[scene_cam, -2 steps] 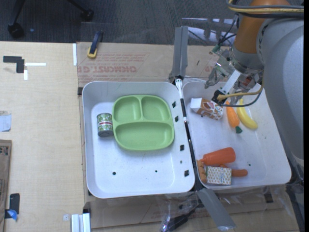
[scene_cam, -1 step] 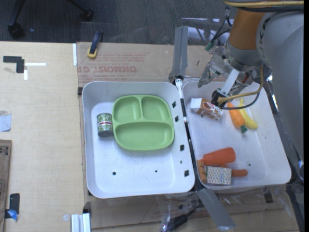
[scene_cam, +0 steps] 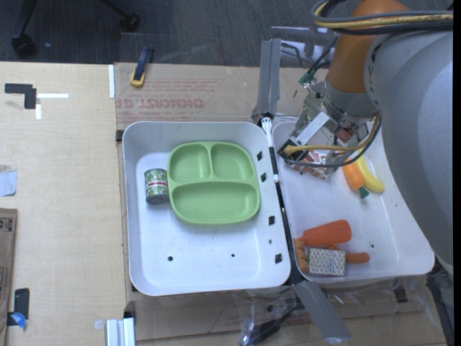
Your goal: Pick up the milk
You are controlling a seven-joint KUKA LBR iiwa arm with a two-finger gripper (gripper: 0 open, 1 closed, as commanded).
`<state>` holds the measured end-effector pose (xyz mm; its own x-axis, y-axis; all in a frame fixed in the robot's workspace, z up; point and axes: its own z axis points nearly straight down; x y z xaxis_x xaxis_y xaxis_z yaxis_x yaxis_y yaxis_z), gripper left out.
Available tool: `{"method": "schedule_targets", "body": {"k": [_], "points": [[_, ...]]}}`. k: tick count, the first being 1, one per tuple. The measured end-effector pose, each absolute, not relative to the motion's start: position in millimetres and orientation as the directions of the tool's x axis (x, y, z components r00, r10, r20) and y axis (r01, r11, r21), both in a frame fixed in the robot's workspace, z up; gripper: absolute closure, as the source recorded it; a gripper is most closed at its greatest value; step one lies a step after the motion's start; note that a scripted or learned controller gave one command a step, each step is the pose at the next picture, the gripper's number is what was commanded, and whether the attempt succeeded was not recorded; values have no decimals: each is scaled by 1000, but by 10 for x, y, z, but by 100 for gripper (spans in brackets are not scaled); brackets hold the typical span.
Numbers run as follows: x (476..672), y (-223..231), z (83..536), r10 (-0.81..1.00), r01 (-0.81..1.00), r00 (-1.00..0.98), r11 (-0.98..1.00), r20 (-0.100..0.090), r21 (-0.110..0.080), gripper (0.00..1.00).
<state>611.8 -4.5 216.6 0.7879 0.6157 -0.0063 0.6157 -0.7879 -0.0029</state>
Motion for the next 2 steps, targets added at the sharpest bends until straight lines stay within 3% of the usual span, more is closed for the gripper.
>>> {"method": "schedule_targets", "body": {"k": [1, 2], "points": [[6281, -600, 1898, 616, 616, 788, -788, -5, -2, 0], [6520, -510, 1903, 678, 678, 735, -735, -4, -1, 0]]}}
